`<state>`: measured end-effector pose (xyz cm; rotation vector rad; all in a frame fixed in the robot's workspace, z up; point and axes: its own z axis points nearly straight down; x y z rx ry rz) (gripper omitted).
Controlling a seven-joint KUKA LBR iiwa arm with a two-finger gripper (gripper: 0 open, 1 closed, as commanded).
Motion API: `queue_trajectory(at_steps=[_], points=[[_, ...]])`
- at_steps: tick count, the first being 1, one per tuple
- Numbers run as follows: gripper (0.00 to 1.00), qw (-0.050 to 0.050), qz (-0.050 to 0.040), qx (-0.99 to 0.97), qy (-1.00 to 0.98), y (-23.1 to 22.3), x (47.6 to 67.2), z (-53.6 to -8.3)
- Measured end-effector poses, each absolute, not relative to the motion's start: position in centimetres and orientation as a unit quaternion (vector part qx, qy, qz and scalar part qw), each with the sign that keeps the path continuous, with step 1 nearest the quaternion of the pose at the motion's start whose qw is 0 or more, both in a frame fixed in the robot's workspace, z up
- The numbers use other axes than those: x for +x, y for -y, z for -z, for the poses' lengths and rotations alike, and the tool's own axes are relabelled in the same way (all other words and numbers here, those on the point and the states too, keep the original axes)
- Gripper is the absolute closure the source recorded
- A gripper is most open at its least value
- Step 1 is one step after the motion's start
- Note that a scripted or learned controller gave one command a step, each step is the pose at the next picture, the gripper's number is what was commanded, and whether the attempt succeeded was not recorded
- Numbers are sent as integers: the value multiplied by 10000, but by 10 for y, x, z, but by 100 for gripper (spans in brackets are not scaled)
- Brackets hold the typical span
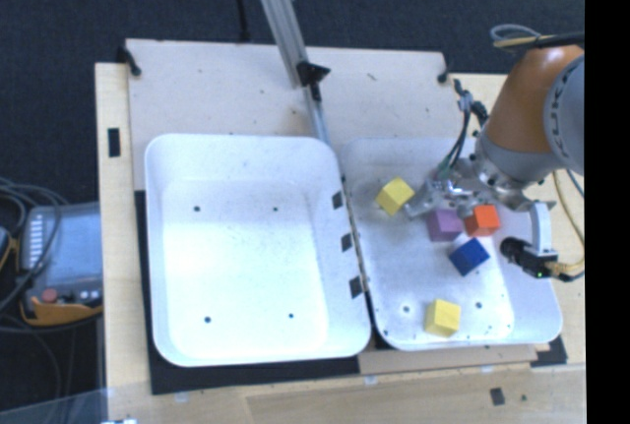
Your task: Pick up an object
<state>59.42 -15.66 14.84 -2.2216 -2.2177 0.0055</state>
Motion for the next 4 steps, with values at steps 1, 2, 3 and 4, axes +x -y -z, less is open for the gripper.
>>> queue_trajectory(at_steps=[1,2,3,4], points=[[0,-126,60,-7080,7060,160,602,-129],[100,-157,75,-7105,7035,162,603,-139],[100,-36,18,-7070,7072,166,603,-204],[100,-33,18,-7061,7081,167,604,-253]])
